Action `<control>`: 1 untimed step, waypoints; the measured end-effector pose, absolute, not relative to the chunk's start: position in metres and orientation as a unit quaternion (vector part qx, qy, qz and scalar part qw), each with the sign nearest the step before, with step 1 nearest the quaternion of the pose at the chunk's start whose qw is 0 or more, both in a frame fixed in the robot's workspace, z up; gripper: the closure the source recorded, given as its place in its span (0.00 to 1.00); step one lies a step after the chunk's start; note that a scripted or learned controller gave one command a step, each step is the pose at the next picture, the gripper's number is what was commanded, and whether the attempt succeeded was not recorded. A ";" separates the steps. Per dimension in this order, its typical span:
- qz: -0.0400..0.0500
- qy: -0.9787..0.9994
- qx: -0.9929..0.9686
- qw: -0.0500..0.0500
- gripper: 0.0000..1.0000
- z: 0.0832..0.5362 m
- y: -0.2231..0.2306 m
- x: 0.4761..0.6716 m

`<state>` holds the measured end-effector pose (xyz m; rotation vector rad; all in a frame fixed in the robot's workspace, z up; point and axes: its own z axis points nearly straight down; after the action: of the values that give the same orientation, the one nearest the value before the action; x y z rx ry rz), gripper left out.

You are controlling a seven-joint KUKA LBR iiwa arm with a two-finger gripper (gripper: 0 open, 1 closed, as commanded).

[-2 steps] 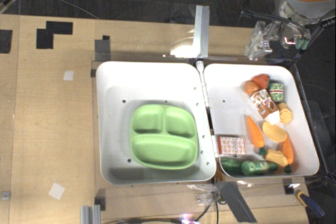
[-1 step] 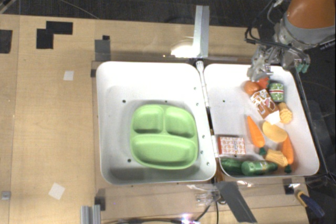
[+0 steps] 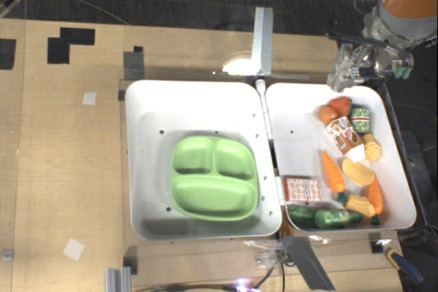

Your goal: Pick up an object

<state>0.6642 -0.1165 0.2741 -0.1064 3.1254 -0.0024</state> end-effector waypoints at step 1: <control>0.000 1.000 -0.016 0.007 1.00 0.298 -0.118 0.671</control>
<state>0.6708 -0.1178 0.2985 -0.0492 3.1274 -0.0007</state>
